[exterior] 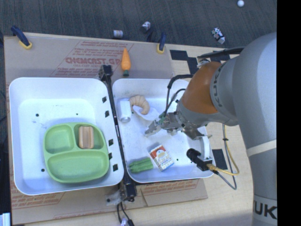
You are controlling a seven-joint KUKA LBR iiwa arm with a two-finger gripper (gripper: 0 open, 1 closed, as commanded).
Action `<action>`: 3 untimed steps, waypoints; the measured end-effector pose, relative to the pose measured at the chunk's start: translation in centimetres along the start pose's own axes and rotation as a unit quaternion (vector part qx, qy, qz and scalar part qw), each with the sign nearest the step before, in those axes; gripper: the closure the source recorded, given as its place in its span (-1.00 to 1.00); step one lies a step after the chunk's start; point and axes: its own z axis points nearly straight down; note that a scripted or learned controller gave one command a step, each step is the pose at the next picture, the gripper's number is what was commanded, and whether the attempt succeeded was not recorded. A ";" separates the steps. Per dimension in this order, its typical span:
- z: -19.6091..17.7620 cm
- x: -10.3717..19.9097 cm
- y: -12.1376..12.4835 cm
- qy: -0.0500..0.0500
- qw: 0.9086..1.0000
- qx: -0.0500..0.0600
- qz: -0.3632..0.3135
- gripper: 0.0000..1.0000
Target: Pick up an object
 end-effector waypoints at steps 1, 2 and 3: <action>0.1 1.4 -6.6 0.000 1.000 0.001 0.000 -1.00; -1.0 1.4 -6.5 0.000 1.000 0.000 -0.003 1.00; -10.1 1.7 -6.5 0.000 1.000 -0.002 0.001 1.00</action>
